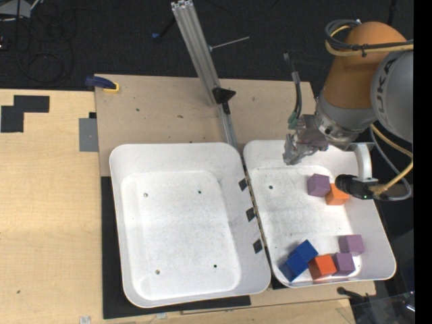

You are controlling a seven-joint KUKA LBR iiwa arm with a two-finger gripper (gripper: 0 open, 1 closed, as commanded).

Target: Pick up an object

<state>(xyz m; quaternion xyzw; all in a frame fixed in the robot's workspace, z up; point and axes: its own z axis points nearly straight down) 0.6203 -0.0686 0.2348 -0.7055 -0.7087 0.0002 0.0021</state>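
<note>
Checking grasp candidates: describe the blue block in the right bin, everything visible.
The blue block is a solid, matte, boxy piece, plain blue with no markings, possibly foam or painted wood. It lies flat on the floor of the right bin, near the front rim, turned diagonally to the bin walls. Its right end meets an orange block, which sits beside a purple block. The hand is at the bin's far end, well away from it.

purple point(318, 185) & orange point(337, 195) blocks touching, upper rt bin; blue block point(299, 259) near front

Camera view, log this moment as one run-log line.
gripper: over right bin far end, nothing seen held | nearest: purple block | left bin: no blocks
</note>
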